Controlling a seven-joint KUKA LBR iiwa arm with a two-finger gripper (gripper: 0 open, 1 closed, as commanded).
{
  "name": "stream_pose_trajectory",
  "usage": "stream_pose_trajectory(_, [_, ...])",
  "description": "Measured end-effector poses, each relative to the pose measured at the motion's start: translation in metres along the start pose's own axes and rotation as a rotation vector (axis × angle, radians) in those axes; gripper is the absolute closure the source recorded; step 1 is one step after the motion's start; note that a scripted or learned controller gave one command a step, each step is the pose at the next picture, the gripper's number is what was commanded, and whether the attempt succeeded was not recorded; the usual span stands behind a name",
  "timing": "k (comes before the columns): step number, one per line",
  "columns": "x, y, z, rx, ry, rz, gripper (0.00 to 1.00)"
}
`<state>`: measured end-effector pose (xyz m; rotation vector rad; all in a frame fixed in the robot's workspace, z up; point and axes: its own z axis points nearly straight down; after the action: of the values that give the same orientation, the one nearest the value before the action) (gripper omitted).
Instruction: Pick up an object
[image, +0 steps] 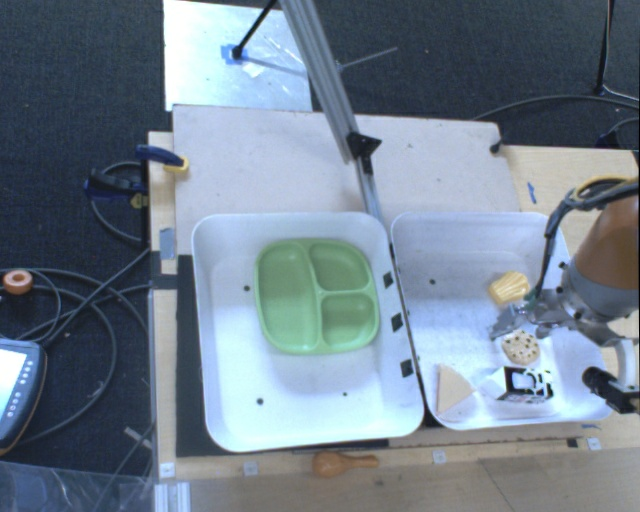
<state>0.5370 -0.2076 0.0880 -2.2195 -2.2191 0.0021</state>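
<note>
Camera view: arm reaches in from the right over the right bin (440, 240). Gripper (517, 322) sits low, just above the round cookie (519, 348), w/ a yellow block (509, 288) just behind it. Fingers too small and blurred to read; can't tell if spread or closed, and nothing visibly between them. Tan wedge (454, 388) and a black-and-white item (526, 383) lie nearer the front rim. Left bin (215, 330) holds a green divided plate (318, 296).

Progress: approach looks about done; grasp and lift not yet shown, probably cookie is the target.

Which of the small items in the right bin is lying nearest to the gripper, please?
The round speckled cookie, directly beside the gripper; the yellow piece and tan wedge lie farther away.
</note>
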Motion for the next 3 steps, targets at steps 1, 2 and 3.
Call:
stream_pose_trajectory(1, [-0.001,0.002,-0.014,-0.007,-0.002,0.000,1.00])
stream_pose_trajectory(2, [0.002,0.001,-0.058,-0.009,-0.003,-0.005,1.00])
stream_pose_trajectory(3, [-0.004,0.003,-0.121,-0.012,-0.005,-0.007,1.00])
